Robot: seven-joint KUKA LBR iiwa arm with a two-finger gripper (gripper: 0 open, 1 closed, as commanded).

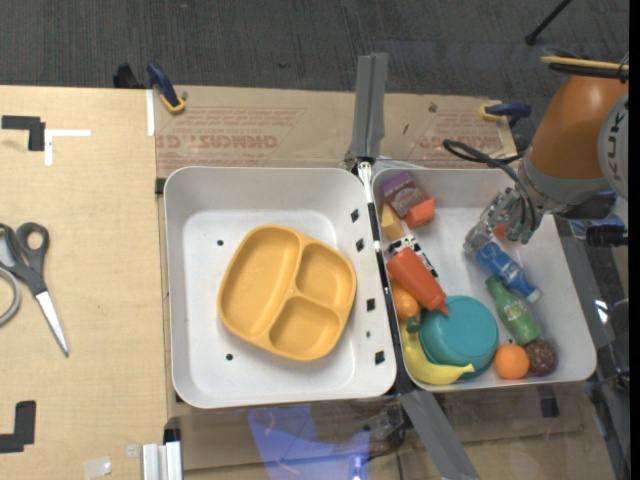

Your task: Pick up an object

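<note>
Upside-down red print on the cardboard sheet [262,131] beyond the bins, too blurred to read for certain. No other legible text, numbers or brands.

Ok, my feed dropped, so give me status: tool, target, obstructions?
Tool low over right bin, nothing seen gripped. Blue bottle just below it, green bottle alongside. Teal bowl, orange fruit crowd nearby.

Gripper [497,224] low in right bin [570,298], near its far right part; finger state unclear. Blue bottle [506,270] just below the fingertips, green bottle [514,311] beyond it. Red bottle [417,279] and teal bowl [459,332] left of them. Yellow divided plate [288,292] in left bin [185,298], well apart.
</note>
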